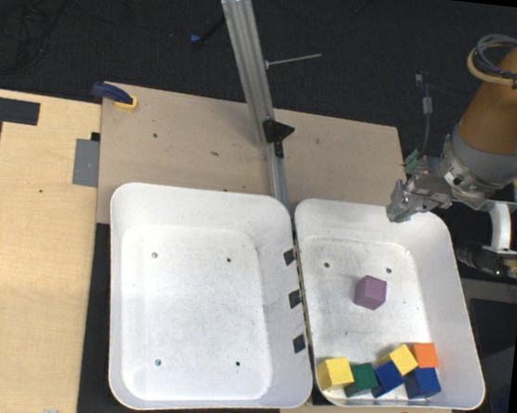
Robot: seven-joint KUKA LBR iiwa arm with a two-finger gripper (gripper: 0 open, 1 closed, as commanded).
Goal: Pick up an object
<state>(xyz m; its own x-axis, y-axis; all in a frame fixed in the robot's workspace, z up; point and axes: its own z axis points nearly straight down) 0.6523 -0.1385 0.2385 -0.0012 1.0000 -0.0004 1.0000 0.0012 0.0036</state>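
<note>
Claw (403, 207) is seen above the far rim of the right bin (442, 237), beyond the purple cube (370, 291); whether it is open or closed cannot be told, and nothing is seen held in it. The purple cube lies alone on the bin floor, well apart from the walls, and is judged the easiest target. For a sound pick, the claw should be brought directly over the purple cube, aligned square to two opposite faces, lowered, and closed only once the cube is straddled.

A cluster of cubes (386, 371), yellow, green, blue and orange, is packed against the near rim, on the near side of the purple cube; these touch one another and leave little room for entry. The left bin (146, 206) lies beside, across the divider. A slanted metal rail (252, 65) rises on the table (340, 155) beyond the purple cube and is clear of a direct descent.
</note>
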